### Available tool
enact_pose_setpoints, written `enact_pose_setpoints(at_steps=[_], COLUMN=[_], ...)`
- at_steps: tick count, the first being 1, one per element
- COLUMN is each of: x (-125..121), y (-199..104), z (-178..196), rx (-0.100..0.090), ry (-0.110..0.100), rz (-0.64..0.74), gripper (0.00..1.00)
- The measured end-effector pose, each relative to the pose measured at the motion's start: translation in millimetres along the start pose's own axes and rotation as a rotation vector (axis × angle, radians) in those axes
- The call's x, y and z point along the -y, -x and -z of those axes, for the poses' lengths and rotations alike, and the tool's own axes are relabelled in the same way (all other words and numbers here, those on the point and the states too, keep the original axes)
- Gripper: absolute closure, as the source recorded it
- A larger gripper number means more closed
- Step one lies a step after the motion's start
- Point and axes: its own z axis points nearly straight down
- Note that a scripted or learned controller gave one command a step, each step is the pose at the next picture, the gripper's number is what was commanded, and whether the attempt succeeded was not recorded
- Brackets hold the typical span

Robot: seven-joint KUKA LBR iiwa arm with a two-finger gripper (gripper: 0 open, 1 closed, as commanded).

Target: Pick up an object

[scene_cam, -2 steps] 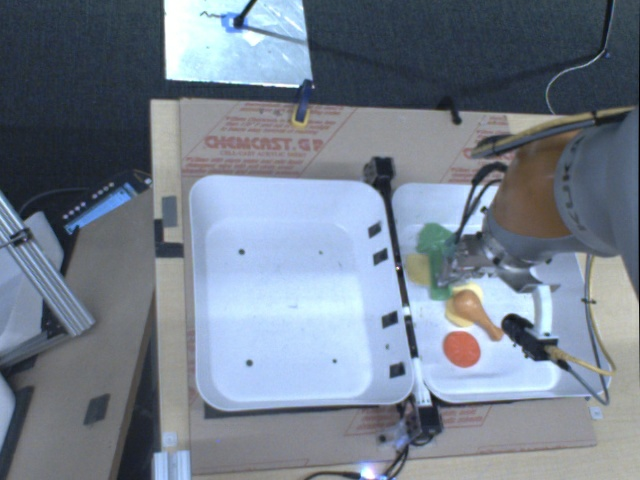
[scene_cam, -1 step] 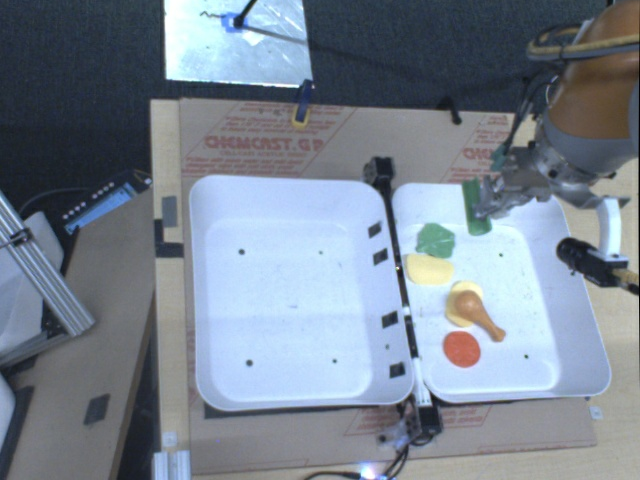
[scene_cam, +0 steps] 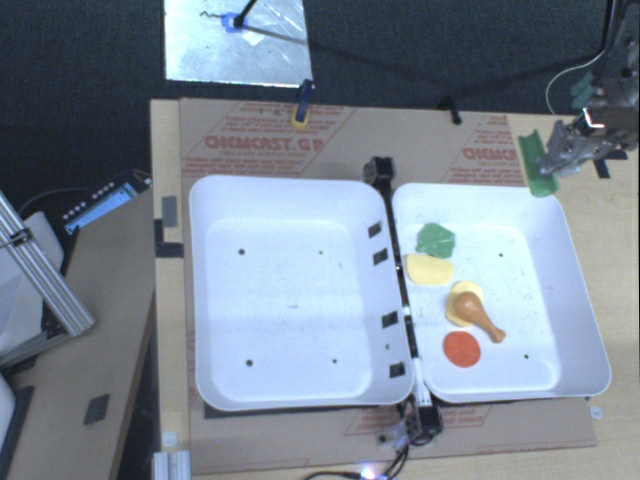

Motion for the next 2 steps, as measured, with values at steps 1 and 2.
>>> enact_pose_setpoints(at_steps=[1, 2], x=[53, 13], y=[-67, 24], z=[78, 75], rx=[-0.003, 0.003], ry=[-0.011, -0.017], rz=[0.005, -0.012], gripper=[1.00, 1.00])
